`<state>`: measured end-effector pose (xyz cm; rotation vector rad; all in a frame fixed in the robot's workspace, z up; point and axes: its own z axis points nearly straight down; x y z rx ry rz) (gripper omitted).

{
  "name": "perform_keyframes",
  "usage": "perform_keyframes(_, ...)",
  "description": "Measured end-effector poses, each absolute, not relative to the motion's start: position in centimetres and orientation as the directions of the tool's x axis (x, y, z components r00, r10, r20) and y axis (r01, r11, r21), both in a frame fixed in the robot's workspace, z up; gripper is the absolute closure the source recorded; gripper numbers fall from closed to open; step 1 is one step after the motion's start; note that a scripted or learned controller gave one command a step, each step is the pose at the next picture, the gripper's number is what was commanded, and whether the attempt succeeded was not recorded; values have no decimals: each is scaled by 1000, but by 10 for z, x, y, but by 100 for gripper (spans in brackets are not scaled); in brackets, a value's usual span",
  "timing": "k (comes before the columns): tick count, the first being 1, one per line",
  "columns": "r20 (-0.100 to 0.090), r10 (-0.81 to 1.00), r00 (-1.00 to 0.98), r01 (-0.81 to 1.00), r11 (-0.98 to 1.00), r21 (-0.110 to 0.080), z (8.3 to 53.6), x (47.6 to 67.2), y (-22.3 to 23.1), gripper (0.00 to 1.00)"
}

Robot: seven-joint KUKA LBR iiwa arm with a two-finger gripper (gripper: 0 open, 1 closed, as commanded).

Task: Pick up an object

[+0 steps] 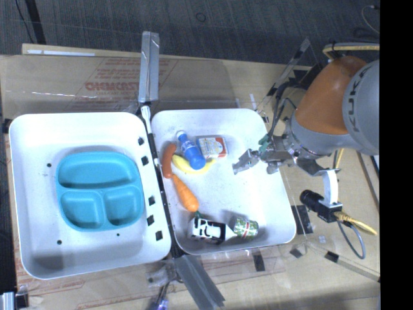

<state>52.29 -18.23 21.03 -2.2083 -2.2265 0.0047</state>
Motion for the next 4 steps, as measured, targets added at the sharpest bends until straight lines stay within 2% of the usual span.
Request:
perform_keyframes(1,3,987,-161,987,161,-7,120,552,-145,0)
perform_keyframes(2,1,974,-224,974,224,-11,92,619,-138,0)
perform_keyframes(3,3,973,-230,973,230,-9,102,620,-137,100)
perform_keyframes(4,0,983,-183,983,183,-1,255,629,-97,100)
